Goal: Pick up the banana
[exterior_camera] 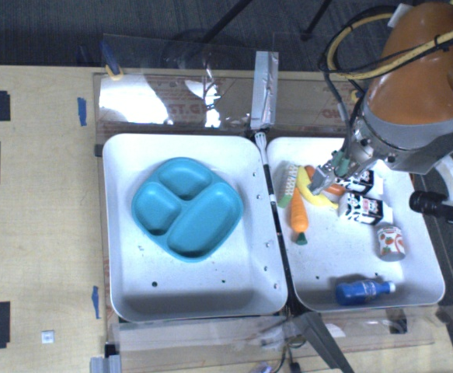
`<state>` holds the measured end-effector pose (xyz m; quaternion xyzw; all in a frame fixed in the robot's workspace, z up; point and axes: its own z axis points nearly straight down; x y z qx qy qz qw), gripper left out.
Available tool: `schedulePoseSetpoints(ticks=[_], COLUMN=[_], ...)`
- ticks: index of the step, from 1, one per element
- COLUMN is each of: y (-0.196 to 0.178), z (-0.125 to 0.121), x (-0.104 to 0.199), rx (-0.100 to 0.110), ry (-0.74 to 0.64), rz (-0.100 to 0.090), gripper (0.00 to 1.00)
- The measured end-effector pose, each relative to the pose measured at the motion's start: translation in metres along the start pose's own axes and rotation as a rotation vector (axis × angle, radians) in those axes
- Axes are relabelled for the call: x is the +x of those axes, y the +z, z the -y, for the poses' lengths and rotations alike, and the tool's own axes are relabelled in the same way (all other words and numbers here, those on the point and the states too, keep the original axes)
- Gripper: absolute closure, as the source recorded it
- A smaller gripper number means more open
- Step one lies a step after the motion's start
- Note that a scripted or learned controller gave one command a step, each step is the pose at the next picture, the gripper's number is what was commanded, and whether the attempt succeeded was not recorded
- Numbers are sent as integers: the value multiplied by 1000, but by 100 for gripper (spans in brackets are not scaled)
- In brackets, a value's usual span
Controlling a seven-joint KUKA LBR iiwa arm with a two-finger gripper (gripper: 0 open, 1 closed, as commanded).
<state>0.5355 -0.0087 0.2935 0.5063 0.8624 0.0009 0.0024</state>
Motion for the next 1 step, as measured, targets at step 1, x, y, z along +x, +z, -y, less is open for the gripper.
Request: schedulePoseSetpoints(ticks=[1], y=[41], z=[2], x=[-6], rx=[7], ry=[330], rz=[-4], gripper=[100])
